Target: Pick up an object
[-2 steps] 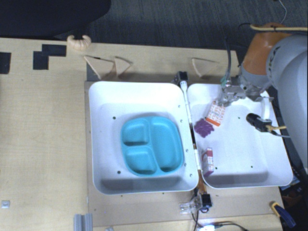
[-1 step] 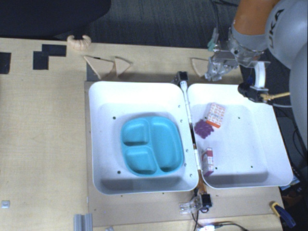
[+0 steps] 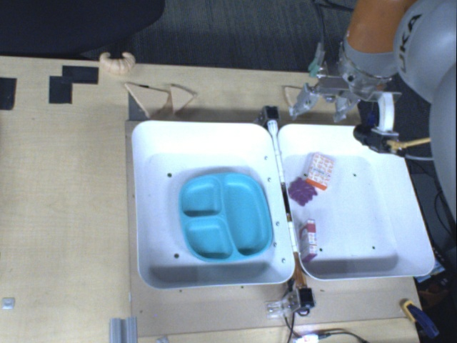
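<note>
Three small items in right bin [image 3: 400,213] | purple object [image 3: 302,191], patterned card [image 3: 319,171] just beside it, red-white tube [image 3: 310,238], long axis along divider | gripper [image 3: 327,102] above bin's far rim, fingers spread, holding nothing | items lie toward the near side of it | left bin [image 3: 153,191]: blue tray [image 3: 225,215]

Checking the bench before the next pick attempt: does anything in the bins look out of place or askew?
Nothing looks spilled or damaged. The blue three-compartment plastic tray lies flat in the left white bin. In the right white bin, the small red-and-white packet, purple crumpled piece and small red-labelled tube lie scattered near its left wall.
</note>
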### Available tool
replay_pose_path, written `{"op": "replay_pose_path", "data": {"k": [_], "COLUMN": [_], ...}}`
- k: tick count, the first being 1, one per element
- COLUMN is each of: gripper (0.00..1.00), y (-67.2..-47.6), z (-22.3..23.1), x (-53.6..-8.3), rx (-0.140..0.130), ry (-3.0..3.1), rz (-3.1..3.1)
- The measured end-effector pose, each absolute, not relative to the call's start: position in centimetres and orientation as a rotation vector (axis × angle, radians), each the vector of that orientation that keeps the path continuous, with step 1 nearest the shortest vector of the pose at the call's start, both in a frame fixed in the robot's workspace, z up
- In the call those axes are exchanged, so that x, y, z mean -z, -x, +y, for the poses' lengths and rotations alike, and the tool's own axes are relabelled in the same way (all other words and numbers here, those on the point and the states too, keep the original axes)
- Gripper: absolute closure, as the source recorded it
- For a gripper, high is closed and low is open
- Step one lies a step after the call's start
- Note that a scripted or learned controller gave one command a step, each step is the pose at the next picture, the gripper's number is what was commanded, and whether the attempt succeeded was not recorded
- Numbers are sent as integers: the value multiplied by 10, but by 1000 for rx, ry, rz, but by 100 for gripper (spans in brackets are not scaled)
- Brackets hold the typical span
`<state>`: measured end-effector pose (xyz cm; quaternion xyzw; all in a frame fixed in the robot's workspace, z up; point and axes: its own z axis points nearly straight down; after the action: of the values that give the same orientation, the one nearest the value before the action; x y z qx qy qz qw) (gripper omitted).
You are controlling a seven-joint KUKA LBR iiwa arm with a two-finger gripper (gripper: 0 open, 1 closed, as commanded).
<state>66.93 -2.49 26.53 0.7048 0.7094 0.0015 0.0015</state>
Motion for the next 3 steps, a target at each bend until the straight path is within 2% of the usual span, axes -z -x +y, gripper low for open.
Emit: {"op": "replay_pose_path", "data": {"k": [1,2,3], "gripper": [0,0,100], "y": [-643,-609,-611], "z": [-85,-86,-85], "x": [-159,-87,-99], "rx": [1,-7,-13], "ry": [-2219,-2215,-2211], "rz": [2224,2221,2219]}}
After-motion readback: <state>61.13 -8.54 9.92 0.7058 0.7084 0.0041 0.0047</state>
